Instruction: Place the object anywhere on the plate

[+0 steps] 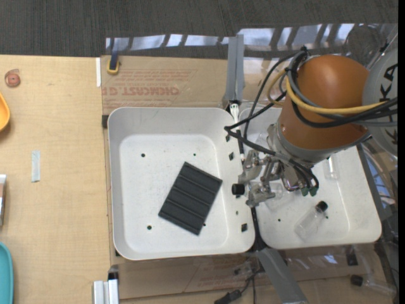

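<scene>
Cardboard sheet [158, 84] behind bins – teal item [5, 274] bottom-left corner.

Dark ribbed floor [158, 8] runs across the top of my frame. A pale wooden bench [54, 170] fills the left; brown cardboard [164, 84], perhaps flattened, lies upper middle.

Red print runs across the cardboard sheet [166, 84] lying just behind the left bin [120, 170]. It appears mirrored or upside down; the large letters seem to spell "CHEMCAST", with a second, smaller line beneath that is too faint to read. Black letters on the arm's white casing [391, 81], right of the orange band, are cut off and unreadable.
</scene>
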`<state>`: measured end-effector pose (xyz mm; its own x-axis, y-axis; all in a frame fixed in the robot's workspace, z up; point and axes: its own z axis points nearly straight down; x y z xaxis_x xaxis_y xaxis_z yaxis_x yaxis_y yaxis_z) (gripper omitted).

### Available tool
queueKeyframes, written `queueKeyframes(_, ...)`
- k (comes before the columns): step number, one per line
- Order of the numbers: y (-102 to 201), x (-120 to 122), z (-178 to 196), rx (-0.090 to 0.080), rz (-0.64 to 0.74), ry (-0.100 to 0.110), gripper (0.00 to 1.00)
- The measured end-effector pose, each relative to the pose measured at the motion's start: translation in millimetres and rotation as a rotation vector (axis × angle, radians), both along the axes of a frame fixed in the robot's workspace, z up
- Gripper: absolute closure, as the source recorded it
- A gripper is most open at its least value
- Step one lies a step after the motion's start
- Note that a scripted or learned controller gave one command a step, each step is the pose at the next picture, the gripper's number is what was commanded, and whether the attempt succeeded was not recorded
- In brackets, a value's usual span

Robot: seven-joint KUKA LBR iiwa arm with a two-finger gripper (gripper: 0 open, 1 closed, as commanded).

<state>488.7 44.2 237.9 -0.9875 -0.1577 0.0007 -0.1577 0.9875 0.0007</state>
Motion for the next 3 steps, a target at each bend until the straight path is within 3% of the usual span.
queueKeyframes(1, 0.0, 0.0, 0.0, 0.000, 0.000, 0.000, 0.00)
queueKeyframes(2, 48.9, 30.7, -32.2, 0.002, 0.548, 0.001, 0.00)
queueKeyframes(3, 121.1, 88.3, 10.8, 0.003, 0.692, -0.002, 0.00)
